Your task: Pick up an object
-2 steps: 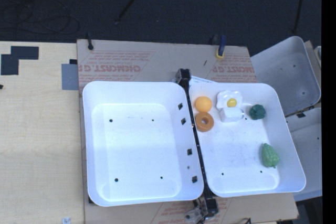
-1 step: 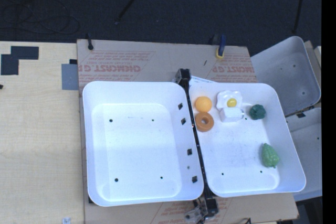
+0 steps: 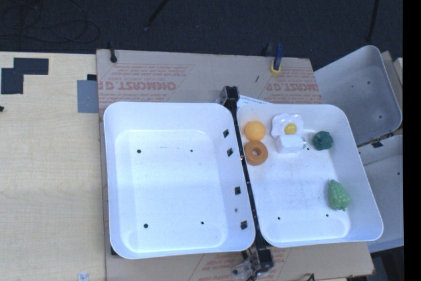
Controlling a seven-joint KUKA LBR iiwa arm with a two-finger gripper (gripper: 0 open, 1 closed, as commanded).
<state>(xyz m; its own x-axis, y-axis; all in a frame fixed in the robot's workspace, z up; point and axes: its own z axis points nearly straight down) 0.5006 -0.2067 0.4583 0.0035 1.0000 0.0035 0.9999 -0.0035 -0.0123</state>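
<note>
- Right shallow white plastic bin (image 3: pixel 368 220) — holds orange ball (image 3: pixel 254 130), brown ring (image 3: pixel 256 153), white egg-shaped toy (image 3: pixel 289 131), two green lumps.
- All untouched; pick not yet begun.
- Tool state — cannot tell.

A light wooden bench (image 3: pixel 46 174) fills the lower part of the view, seen from above at a slant. A brown cardboard sheet (image 3: pixel 171 79) with reversed red lettering lies flat on it. Two shallow white bins rest on the cardboard, touching side by side: the left bin (image 3: pixel 115 141) and the right bin (image 3: pixel 358 174), joined along a dark strip of clips (image 3: pixel 237 171). A yellow and blue clamp (image 3: pixel 277 61) grips the cardboard's far edge, and a small dark peg (image 3: pixel 112 56), possibly another clamp, stands at its far left corner. Dark blue and grey flat patches (image 3: pixel 26 72) mark the bench surface at the left.
</note>
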